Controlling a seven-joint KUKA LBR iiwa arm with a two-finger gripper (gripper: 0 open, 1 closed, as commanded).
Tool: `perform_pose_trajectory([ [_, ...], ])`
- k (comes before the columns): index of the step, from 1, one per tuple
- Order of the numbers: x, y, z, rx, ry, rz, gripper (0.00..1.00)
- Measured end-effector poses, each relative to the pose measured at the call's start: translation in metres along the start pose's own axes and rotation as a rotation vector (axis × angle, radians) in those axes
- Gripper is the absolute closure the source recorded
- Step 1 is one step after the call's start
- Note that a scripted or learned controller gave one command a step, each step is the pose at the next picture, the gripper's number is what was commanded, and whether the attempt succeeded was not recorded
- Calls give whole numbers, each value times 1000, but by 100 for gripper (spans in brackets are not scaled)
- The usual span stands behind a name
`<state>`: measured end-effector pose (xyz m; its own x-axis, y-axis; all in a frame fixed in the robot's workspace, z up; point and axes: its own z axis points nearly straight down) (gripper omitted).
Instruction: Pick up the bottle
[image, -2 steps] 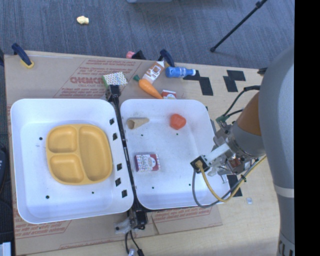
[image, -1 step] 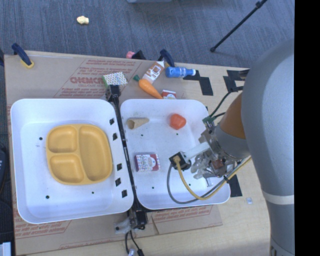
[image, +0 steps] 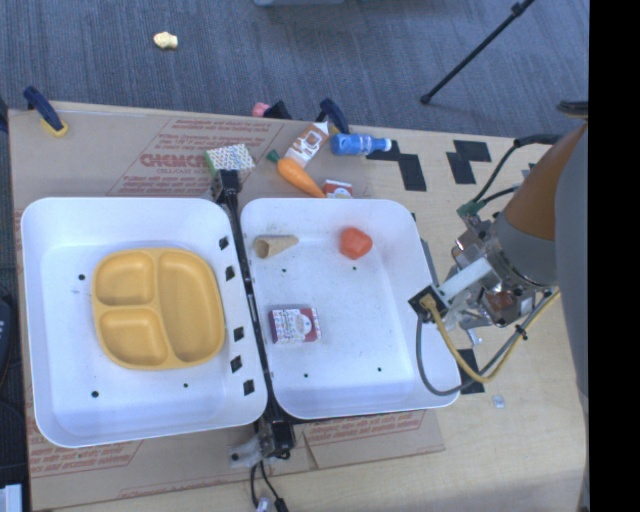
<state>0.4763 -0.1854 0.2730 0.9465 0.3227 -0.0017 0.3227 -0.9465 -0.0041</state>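
Cardboard (image: 150, 160) underlies both bins, grey carpet (image: 300, 50) beyond; gripper (image: 470, 310) state unclear.

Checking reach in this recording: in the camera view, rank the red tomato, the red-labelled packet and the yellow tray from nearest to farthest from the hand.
1. Red tomato, right bin, toward the hand.
2. Red-labelled packet, right bin, near the divider.
3. Yellow tray, left bin.

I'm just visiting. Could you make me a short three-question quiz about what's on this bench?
1. True or false: the blue bottle lies inside the right bin.
2. Which bin holds the yellow divided plate: A left, B right?
3. Fill in: the end effector hangs over the right bin's ____ edge.

Key: 1 false, it lies on the cardboard beyond the bins, near the carrot. 2 A. 3 right.
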Motion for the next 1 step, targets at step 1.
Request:
perform_pose_trajectory([
  [1,15,-19,112,3,-3,-88,100],
])
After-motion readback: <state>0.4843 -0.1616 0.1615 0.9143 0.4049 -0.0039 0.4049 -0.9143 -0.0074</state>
